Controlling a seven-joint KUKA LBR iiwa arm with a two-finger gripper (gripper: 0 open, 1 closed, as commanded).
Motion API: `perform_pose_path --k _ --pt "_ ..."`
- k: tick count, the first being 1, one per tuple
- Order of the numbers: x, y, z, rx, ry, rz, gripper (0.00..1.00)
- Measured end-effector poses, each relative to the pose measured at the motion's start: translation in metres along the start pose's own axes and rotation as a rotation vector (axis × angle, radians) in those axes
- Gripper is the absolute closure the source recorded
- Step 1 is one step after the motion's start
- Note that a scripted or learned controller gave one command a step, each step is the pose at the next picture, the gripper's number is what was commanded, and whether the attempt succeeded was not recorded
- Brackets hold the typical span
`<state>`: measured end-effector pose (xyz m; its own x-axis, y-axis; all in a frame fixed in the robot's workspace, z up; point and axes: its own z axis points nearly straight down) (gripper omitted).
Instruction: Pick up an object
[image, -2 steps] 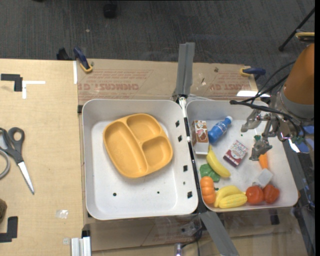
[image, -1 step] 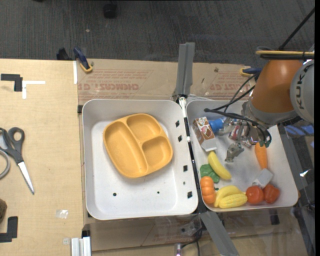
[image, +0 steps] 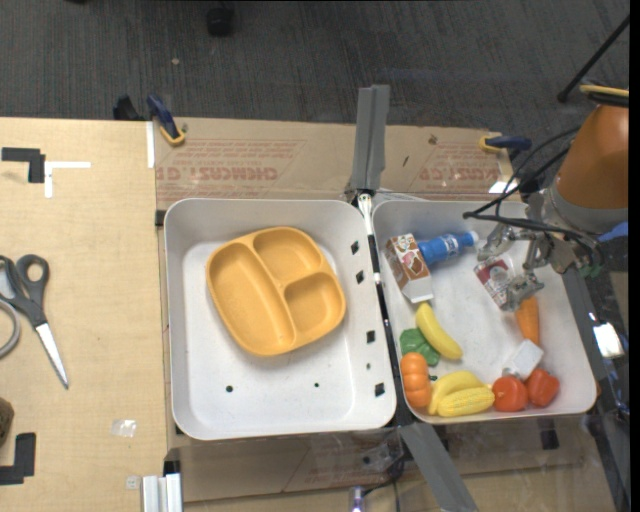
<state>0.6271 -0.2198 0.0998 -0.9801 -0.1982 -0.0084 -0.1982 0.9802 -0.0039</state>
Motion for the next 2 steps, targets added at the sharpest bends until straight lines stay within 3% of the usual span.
perform_pose_path --k 1,2 --pt "0.035 0.006 0.005 -0.002 0.002 0.133 0.00" --pt "0.068 0.012 0.006 -0.002 0.004 0.118 0.00"
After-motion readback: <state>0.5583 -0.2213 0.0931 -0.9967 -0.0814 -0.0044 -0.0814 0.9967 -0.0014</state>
